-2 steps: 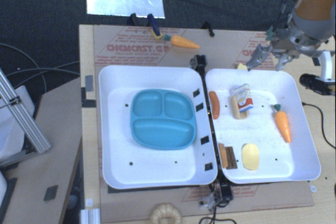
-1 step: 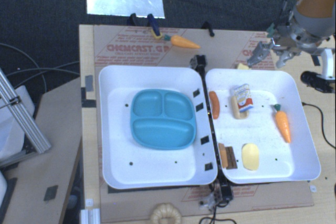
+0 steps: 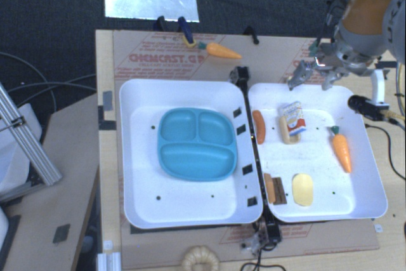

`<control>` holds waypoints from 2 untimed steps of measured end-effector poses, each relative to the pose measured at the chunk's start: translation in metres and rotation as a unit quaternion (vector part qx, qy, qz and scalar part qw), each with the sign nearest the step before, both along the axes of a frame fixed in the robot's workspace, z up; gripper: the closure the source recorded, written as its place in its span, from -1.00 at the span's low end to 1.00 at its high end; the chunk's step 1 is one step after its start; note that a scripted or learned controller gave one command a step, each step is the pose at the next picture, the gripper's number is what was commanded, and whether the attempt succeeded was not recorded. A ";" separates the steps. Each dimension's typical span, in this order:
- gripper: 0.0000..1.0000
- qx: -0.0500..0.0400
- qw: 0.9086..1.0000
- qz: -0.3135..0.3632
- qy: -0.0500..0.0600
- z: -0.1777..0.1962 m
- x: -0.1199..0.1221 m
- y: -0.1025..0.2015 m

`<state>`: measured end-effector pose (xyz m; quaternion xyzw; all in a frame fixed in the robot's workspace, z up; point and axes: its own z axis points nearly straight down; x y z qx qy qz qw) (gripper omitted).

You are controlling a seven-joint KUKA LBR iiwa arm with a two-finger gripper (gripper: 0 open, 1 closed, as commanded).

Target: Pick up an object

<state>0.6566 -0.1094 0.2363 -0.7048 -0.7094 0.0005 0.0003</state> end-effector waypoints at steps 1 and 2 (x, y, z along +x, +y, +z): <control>-1.00 0.000 1.000 0.000 0.001 -0.062 -0.001 0.005; -1.00 0.000 1.000 0.001 0.000 -0.121 0.007 0.008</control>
